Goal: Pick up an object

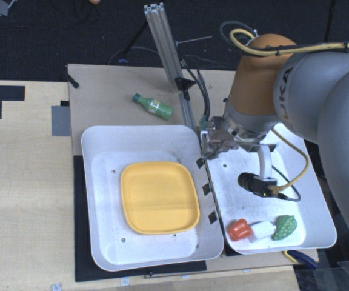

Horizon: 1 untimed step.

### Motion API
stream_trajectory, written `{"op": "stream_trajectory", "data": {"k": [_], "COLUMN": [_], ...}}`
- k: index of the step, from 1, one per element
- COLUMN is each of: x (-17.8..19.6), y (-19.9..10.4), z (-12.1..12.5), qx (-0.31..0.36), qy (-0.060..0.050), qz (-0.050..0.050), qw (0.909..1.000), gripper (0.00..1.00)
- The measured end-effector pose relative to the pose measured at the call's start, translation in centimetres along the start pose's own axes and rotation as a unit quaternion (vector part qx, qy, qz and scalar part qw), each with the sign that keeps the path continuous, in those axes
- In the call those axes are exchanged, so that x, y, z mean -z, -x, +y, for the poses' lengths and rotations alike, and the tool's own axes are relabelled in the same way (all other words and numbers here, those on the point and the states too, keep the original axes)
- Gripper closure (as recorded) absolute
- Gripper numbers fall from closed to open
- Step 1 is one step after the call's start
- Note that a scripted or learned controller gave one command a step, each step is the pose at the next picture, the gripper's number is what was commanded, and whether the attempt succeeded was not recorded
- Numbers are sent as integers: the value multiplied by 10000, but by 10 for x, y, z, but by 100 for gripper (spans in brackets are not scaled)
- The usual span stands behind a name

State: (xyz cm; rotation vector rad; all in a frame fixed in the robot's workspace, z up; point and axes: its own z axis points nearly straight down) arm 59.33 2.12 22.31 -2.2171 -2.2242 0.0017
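Note:
The arm reaches in from the right, and my gripper (pixel 212 142) hangs low over the far left corner of the right bin (pixel 311 238), close to the wall shared with the left bin (pixel 96 223). Nothing shows in its grasp. At the near edge of the right bin a red pepper-like toy (pixel 239 229), a small white block (pixel 262 230) and a green bumpy toy (pixel 285 226) lie in a row, well apart from the gripper. A yellow square plate (pixel 159 196) lies flat in the middle of the left bin.
A small green bottle (pixel 153 106) lies on its side on the bench behind the left bin. A slanted aluminium post (pixel 168 47) rises behind the bins, just left of the wrist.

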Motion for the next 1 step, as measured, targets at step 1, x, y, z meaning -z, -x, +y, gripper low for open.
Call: {"op": "stream_trajectory", "data": {"k": [1], "x": [4], "y": [-57], "z": [16], "qx": [0], "qy": [8], "qz": [-1], "qw": [10000], "gripper": [100]}}
